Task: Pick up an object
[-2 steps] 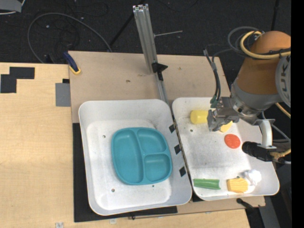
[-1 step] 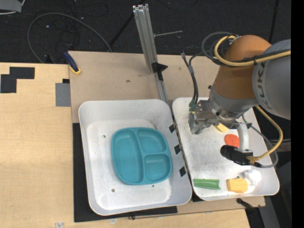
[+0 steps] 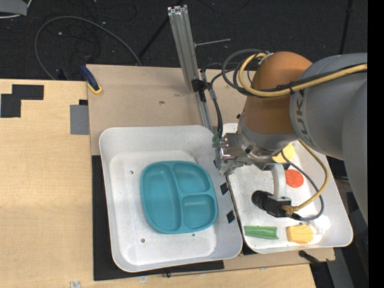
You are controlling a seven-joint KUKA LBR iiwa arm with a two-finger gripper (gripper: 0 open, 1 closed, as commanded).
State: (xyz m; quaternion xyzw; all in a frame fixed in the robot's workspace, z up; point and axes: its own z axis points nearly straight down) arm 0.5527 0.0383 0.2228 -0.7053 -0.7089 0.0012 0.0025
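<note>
The arm reaches over the right bin [image 3: 336,236], and its orange-banded wrist covers the bin's far half. My gripper [image 3: 239,159] hangs below the wrist near the bin's left wall, largely hidden by the arm. A green block [image 3: 261,232] lies at the bin's near edge with a yellow ridged piece [image 3: 300,234] just to its right. An orange-red round piece [image 3: 294,179] sits further back, and a pale yellow piece [image 3: 290,153] peeks out from under the wrist. Nothing shows between the fingers.
The left bin [image 3: 120,233] holds a teal divided plate [image 3: 178,195] in its middle. An aluminium post [image 3: 186,59] rises behind the bins, close to the wrist. Yellow and black cables loop around the arm.
</note>
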